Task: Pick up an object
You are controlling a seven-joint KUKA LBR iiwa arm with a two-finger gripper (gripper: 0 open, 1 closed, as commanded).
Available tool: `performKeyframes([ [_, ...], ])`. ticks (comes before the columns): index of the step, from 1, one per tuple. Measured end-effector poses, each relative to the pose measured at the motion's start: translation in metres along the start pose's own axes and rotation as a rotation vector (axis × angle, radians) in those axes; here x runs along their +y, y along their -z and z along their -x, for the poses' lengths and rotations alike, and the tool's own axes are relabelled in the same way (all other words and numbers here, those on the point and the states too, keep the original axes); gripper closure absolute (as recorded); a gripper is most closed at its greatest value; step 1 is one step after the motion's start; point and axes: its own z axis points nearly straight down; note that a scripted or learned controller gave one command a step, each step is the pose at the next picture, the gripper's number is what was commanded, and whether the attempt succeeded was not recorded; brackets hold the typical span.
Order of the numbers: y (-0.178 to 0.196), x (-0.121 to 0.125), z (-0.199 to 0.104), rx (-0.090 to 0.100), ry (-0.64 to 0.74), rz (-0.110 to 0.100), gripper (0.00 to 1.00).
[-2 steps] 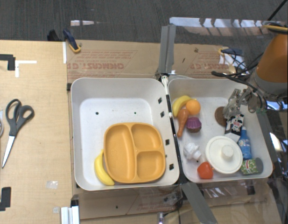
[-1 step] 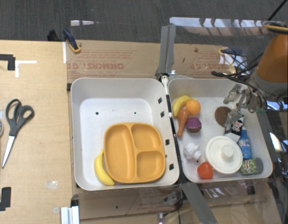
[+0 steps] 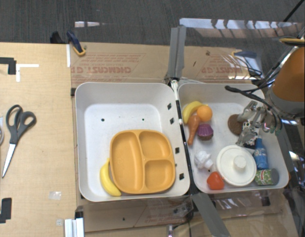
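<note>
From above, the arm reaches in at the right edge of the frame, its gripper [image 3: 252, 127] hanging low over the right side of the right bin [image 3: 221, 92], just above a blue packet [image 3: 260, 154]. How far the jaws stand apart cannot be told, and nothing shows between them. Near it lie a brown disc [image 3: 235, 124], a white lid [image 3: 236, 165], a tomato [image 3: 215, 180], a carrot [image 3: 193, 127] and an orange [image 3: 204, 113]. In the left bin [image 3: 88, 147], a yellow tray [image 3: 142, 161] lies partly over a banana [image 3: 108, 179].
</note>
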Motion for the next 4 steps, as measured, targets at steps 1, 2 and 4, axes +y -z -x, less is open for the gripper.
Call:
performKeyframes([
  [1,0.0,-0.011,-0.025,-0.001,-0.216,-0.002,0.0],
  [2,0.012,-0.009,-0.023,-0.008,-0.213,0.0,1.0],
  [4,-0.001,0.012,-0.013,0.0,-0.368,-0.007,0.0],
])
